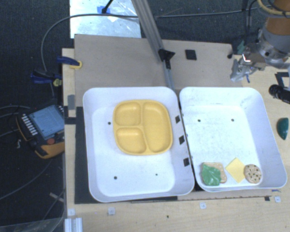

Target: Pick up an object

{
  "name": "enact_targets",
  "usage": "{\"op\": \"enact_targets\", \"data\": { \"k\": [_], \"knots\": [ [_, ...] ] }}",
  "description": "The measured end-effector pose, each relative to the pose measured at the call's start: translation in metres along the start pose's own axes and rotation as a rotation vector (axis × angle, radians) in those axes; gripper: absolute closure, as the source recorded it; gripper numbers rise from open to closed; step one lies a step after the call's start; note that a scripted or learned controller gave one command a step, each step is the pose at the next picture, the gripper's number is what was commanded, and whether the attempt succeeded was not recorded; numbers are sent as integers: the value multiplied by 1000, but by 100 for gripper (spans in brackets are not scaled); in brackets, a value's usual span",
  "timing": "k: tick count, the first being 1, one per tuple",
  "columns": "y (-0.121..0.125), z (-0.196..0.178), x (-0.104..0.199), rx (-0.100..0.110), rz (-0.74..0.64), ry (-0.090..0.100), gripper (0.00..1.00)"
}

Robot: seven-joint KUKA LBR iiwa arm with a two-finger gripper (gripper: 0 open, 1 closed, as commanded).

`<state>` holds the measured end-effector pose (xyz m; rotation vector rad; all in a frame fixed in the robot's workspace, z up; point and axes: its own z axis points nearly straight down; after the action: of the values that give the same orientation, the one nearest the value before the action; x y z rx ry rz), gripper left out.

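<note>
Three small food-like objects lie along the near edge of the right bin [261, 105]: a green piece on a tan slice [212, 173], a yellow square slice [235, 169] and a round speckled cookie [253, 174]. A yellow divided plate [142, 127] rests in the left bin [99, 144]. My gripper [241, 71] hangs beyond the right bin's far right corner, above the brown bench, well apart from the three objects. Nothing shows between its fingers.
A metal pole [152, 28] slants down to the gap between the bins' far edges. A teal object [282, 128] lies on the bench right of the right bin. Cables, clamps and a handheld device [43, 124] sit off the bench to the left.
</note>
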<state>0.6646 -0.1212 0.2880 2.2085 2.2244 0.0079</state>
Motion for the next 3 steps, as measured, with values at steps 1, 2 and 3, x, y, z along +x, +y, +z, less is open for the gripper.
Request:
{"op": "enact_targets", "data": {
  "k": [1, 2, 3],
  "knots": [
    [-23, 17, 41, 9, 0, 2, 100],
    [-44, 32, 82, 10, -1, 2, 100],
    [-64, 30, 137, 9, -3, 3, 100]
  ]
}}
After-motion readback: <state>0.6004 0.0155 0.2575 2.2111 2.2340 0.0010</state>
